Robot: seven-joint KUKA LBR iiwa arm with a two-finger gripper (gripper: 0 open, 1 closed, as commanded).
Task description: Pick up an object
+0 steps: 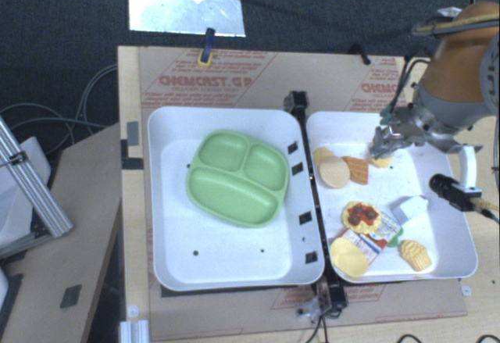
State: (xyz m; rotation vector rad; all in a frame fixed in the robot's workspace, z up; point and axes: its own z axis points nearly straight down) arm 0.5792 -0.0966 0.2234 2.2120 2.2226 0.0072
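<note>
Toy food pieces point(367, 224) scattered in right bin point(461, 255) | gripper point(380, 148) at bin's 12 o'clock, over yellow piece point(381, 162) | jaw state: cannot tell

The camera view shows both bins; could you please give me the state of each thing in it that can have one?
Green three-compartment plastic plate: flat in the left white bin, compartments bare.
Round tan toy cookie: flat in the right white bin.
Toy pizza slice: lying topping-up.
Yellow ridged toy piece: lying loose near the front.
Two-finger gripper: low over the right bin's back, fingers unclear.
</note>
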